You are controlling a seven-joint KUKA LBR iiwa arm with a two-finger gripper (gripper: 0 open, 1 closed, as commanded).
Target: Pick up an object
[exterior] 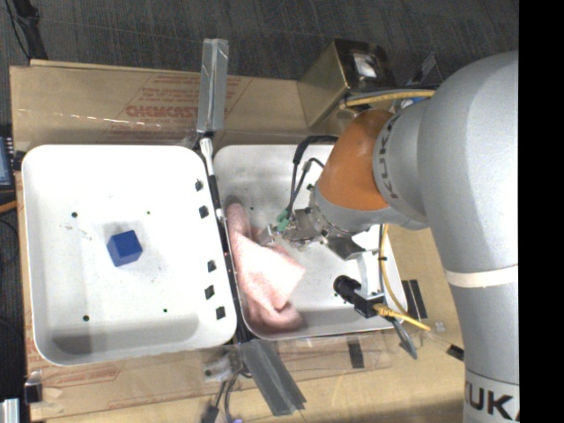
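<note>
the claw (pixel 286 227) hangs low in the right bin (pixel 264 161), its tip just touching the pink cloth (pixel 264 276); how wide it stands i cannot tell. the cloth lies crumpled along that bin's left wall, soft, light, limp; pinch a raised fold.

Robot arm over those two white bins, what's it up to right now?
The arm reaches into the right bin, with its gripper low beside a pink cloth lying along that bin's left side. Nothing can be seen held. A blue cube sits alone in the left bin.
</note>
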